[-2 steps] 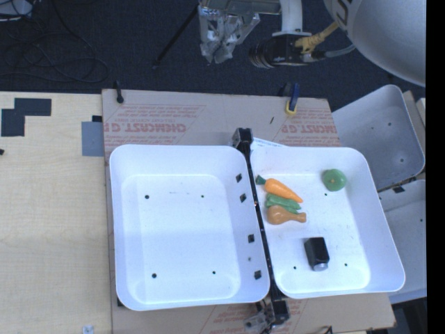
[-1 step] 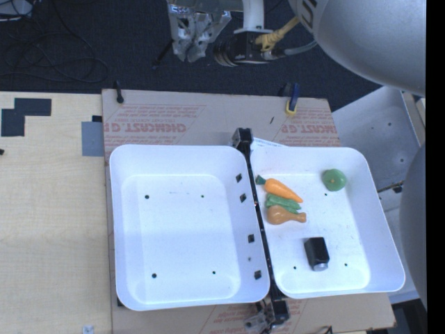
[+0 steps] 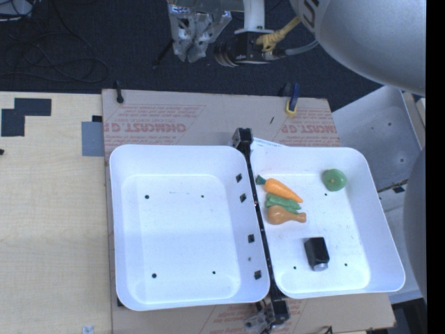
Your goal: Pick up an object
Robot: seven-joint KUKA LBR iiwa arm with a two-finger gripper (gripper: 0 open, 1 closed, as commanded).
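Pincer (image 3: 197, 37) high beyond the bins, fingers apart; carrot (image 3: 281, 188) near right bin's (image 3: 386, 252) inner wall.

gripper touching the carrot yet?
Apart. The camera view shows the gripper parked beyond the bins' far edge, with cardboard and bin wall separating it from the carrot in the right bin.

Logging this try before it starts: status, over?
Gripper up beyond the bins, holding nothing. Carrot, green ball, black block lie in right bin. Nothing blocks them.
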